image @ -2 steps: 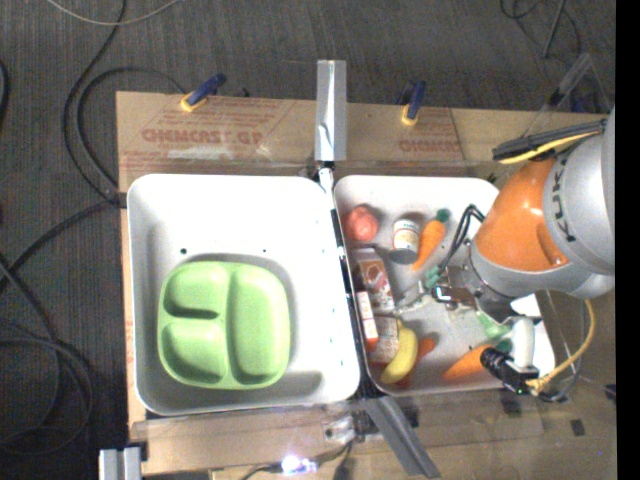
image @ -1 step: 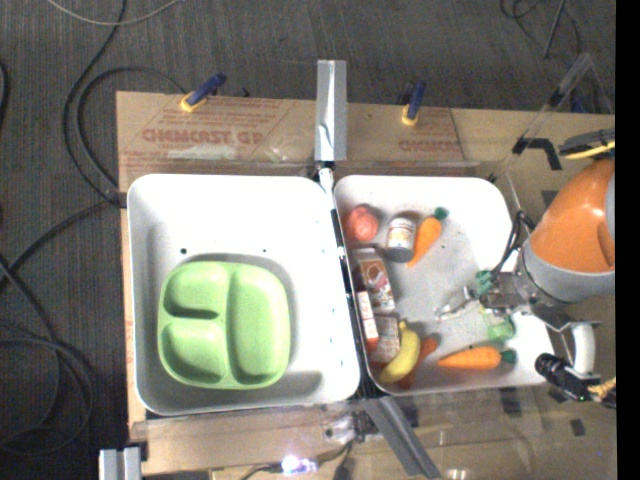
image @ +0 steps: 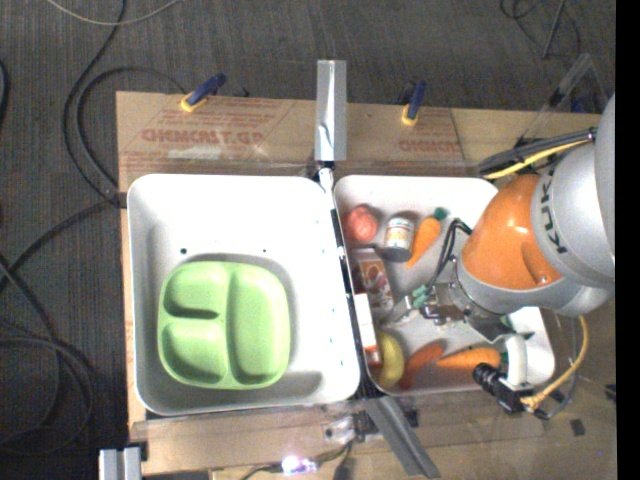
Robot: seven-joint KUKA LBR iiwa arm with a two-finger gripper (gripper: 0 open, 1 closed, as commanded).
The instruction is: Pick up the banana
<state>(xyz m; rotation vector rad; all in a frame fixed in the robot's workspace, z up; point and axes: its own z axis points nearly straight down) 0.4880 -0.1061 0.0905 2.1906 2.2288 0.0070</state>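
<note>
Green sectioned plate (image: 226, 325), left bin (image: 150, 228): not your concern. Right bin (image: 420, 183), near-left corner: banana (image: 389, 359), yellow, lying against the dividing wall, carrots (image: 466, 360) just beside it. Gripper (image: 428, 303): above the bin's middle, short of the banana; whether it is spread or closed you cannot tell. Step in hand, by judgement: the approach. Next you need travel toward that corner, then a descent clear of the wall.

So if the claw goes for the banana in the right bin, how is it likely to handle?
The banana looks curved and smooth-skinned, so it may pivot or slip. It lies wedged near the bin wall beside a carrot, so a push would probably jam it.
</note>
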